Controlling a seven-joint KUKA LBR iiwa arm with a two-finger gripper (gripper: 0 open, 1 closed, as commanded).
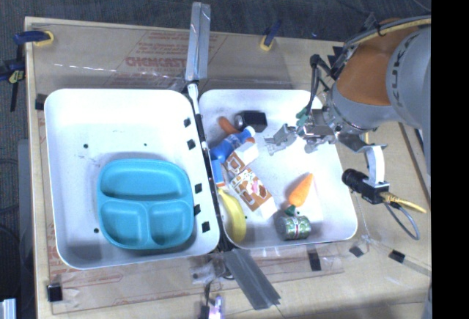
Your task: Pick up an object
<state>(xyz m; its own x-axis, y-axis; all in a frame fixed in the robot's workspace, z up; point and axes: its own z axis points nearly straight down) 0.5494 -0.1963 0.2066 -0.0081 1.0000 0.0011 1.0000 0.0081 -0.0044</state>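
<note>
Showing brown print, perhaps lettering, carton [248, 186] beside banana [234, 215].

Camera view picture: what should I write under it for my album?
Robot arm's tool hovers over the right bin of toys; a blue tray sits in the left bin.

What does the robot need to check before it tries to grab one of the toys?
1. Hand is over the right bin, where the toys are: ok.
2. Nothing is caught in the hand yet: cannot tell, it is too small and blurry.
3. Toy carrot lies apart from the others with bare floor around it, an easy pick: ok.
4. Green can sits near the bin's front wall, probably awkward to reach: not ok.
5. Banana, snack box and blue bottle crowd together by the divider: not ok for a clean grab.
6. Blue tray sits alone in the left bin, away from the hand: ok.
</note>
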